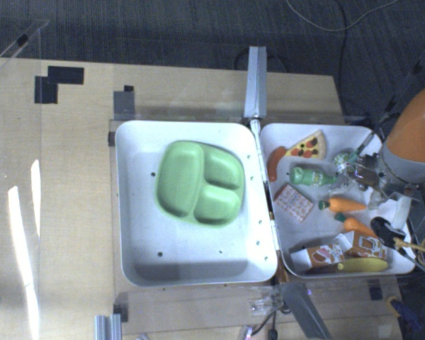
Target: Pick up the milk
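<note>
Along the near edge of the right bin (pixel 316 225) a banana (pixel 359 265) lies flat, and just behind it, touching it, lies the milk (pixel 366 245), a white carton with brown-orange print, on its side toward the near right corner. Beside the milk on its left is a brown and white pack (pixel 321 255), its label too small to read. Farther in, two carrots lie near the right edge, one (pixel 358 225) just behind the milk and the other (pixel 346 205) a little beyond it. A checked card (pixel 294 202) lies toward the left edge. Past these, a green bottle (pixel 312 176) lies on its side in the middle of the bin, with one end pointing at the pincer (pixel 351 164). The pincer hangs low over the far right part of the bin, close to that end of the bottle and well apart from the milk. How far open it is cannot be told, nor whether it touches the bottle; its metal parts blur together. The arm (pixel 415 142) above it is cut off at the picture's right edge. Near the far left corner lie a red-orange piece (pixel 275 163), hard to identify, and a pizza slice (pixel 306 147). A green plate (pixel 198 183) with three sections sits toward the far side of the left bin (pixel 138 222).
</note>
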Controlling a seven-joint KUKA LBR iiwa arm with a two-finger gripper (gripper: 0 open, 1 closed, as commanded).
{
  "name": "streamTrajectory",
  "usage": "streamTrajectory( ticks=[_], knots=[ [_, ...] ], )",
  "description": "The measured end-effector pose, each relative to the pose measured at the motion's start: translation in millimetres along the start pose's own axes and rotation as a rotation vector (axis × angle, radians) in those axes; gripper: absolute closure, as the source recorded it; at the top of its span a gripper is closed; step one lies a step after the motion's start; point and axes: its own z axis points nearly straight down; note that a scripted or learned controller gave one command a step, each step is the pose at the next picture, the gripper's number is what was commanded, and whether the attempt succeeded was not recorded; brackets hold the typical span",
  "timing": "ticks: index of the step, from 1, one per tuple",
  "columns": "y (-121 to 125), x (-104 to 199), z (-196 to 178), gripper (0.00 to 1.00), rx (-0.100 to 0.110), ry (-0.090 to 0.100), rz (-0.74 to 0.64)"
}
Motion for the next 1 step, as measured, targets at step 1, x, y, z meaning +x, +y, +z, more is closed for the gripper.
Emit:
streamTrajectory(
  ticks=[1],
  knots=[
    [-5.5, -3.6, 0.3, 0.0, -0.001, 0.0, -0.264]
  ],
)
